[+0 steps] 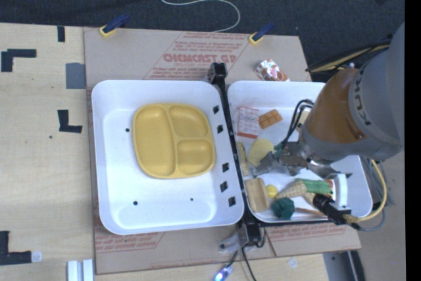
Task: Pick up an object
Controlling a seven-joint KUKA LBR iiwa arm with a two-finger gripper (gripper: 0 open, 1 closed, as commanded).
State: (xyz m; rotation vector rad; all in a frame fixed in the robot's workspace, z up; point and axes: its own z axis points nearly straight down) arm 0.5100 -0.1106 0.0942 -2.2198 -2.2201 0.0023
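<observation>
The gripper is low in the right bin, its tips at the pale yellow object near the bin's left wall; whether the claw is released or clenched cannot be told, and no object is seen lifted, so the pick is judged not yet done. Clearance is tight: the divider between the bins lies just left of the tips, with a green brush and dark green ball close below, whereas the left bin holds a yellow divided tray with open floor around it.
</observation>
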